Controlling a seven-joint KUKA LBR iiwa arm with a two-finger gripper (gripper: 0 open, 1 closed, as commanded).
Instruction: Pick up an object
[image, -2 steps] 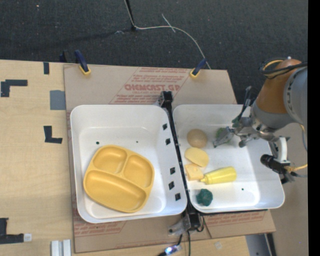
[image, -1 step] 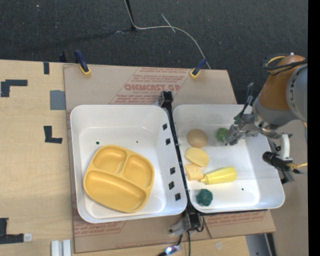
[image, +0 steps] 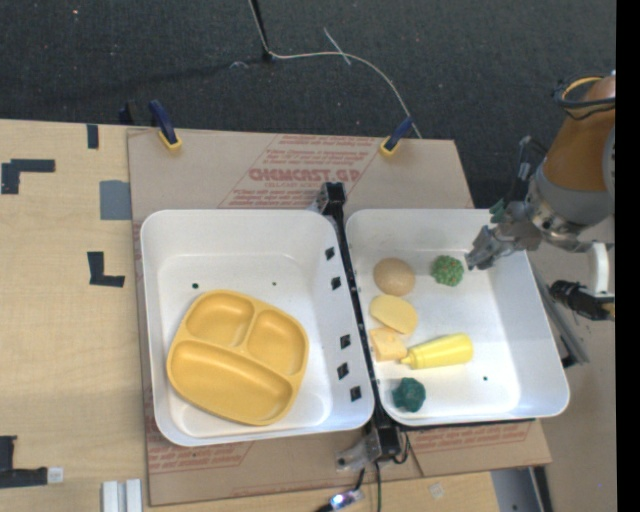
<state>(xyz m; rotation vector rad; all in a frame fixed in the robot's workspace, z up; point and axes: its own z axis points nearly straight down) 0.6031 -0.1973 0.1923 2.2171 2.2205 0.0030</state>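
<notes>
The right bin (image: 520, 330) holds several small items: a green broccoli-like piece (image: 447, 270), a tan round bun (image: 394, 277), a pale yellow wedge (image: 394, 314), a small yellow block (image: 387, 345), a yellow bottle (image: 440, 351) lying on its side, and a dark green lump (image: 408, 395). My gripper (image: 480, 254) hangs over the bin's upper right part, just right of the broccoli piece. Nothing is visible between its dark tips.
The left bin (image: 160, 240) holds a yellow divided tray (image: 237, 355). A black divider strip (image: 345, 300) runs between the bins. Two clamps (image: 165, 128) (image: 397, 134) pin the cardboard at the back. A cable (image: 370, 70) lies beyond the bench.
</notes>
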